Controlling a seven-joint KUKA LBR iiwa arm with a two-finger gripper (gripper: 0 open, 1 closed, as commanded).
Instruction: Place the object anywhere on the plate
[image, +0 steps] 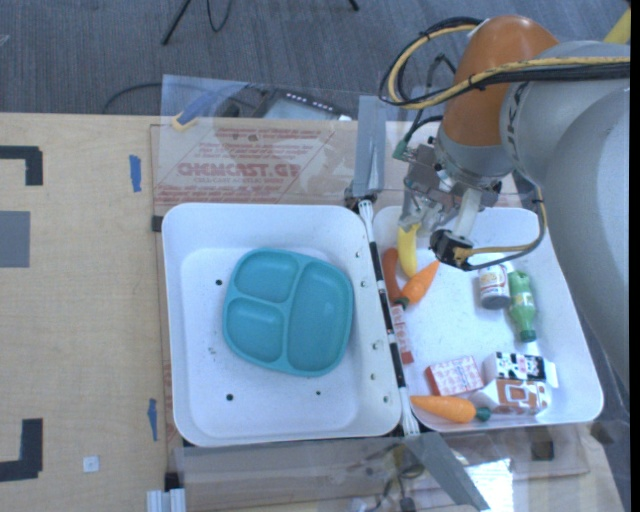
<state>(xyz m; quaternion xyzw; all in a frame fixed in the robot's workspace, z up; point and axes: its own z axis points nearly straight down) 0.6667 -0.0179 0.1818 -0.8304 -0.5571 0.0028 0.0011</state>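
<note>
A teal divided plate lies in the middle of the left bin. My gripper hangs over the upper left part of the right bin, and it is open with nothing seen between its fingers. A yellow banana lies right under the left finger. An orange carrot lies just below the gripper, and a second orange piece rests against the bin's left wall.
The right bin also holds a small can, a green bottle, a red and white box, a black and white carton and another carrot. A divider separates the bins.
</note>
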